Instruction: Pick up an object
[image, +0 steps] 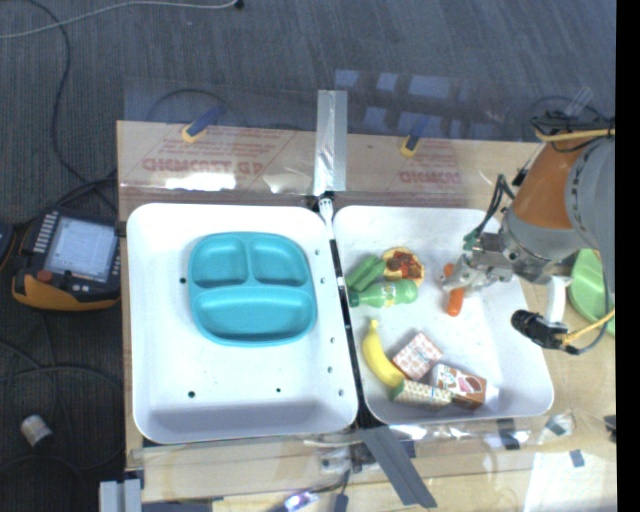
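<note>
Gripper (462, 283) over the right bin (520, 385), a small orange piece (455, 302) seen at its fingertips.

Whether the piece is actually clamped cannot be told. A banana (378, 357), two printed boxes (440, 378), a green bottle (385, 293), a green pepper (364, 271) and a pizza slice (403, 263) are spread to its left. A blue tray (250, 287) is set in the left bin (160, 390).
</note>
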